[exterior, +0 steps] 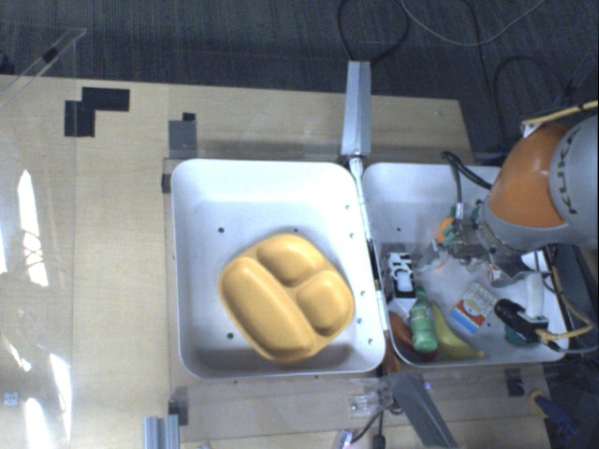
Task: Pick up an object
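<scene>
Bottle [423, 324], green, lies in the right bin [412, 174] against its near left corner, and among the clutter there it looks the plainest thing to pick. It lies toward the view's bottom left from the gripper [456, 239], near but apart, with bare bin floor between the 2. The gripper hangs over the middle of the right bin, at the end of the arm [529, 190], which reaches in from the right. Whether the gripper is apart or together I cannot tell, and nothing can be seen held in it. The bottle's long axis runs from the bin's near rim toward its far rim, almost parallel to the wall between the 2 bins. Its narrower end seems to point to the far rim, though that end is small and hard to read. So the coming move, as I judge it, is a short shift toward the near left corner and then down, with the gripper closing across the bottle's width. Neighbours crowd it: a banana [459, 342] touches its right side and slants away toward the near rim, a red thing [401, 329] sits just beside it on the left, and a packet [473, 309] lies near on the right. The left bin [201, 204] holds only 1 yellow tray [285, 293] with 3 hollows, well apart from the gripper.
</scene>
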You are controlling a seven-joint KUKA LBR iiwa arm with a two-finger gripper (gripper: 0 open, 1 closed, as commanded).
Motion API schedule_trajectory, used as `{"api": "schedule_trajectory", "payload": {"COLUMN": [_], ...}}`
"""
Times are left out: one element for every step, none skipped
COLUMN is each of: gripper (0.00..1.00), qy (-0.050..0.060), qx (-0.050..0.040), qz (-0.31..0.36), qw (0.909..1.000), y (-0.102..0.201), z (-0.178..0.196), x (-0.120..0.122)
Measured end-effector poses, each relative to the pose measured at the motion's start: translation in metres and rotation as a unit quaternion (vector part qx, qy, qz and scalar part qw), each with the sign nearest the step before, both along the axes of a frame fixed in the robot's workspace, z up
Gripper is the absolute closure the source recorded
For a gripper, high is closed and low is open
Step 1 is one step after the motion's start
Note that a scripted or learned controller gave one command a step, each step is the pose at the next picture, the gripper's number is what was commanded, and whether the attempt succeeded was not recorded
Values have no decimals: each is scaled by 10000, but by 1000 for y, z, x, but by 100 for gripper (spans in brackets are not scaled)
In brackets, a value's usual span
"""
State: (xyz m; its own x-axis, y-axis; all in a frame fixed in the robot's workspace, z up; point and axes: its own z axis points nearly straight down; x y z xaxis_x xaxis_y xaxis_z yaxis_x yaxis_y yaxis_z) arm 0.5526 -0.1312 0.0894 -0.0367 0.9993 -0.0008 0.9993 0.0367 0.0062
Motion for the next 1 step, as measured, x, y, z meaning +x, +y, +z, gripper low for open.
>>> {"api": "schedule_trajectory", "payload": {"gripper": [100], "qy": [-10], "qx": [8], "qz": [21], "qw": [10000], "y": [1], "z": [8], "x": [2]}}
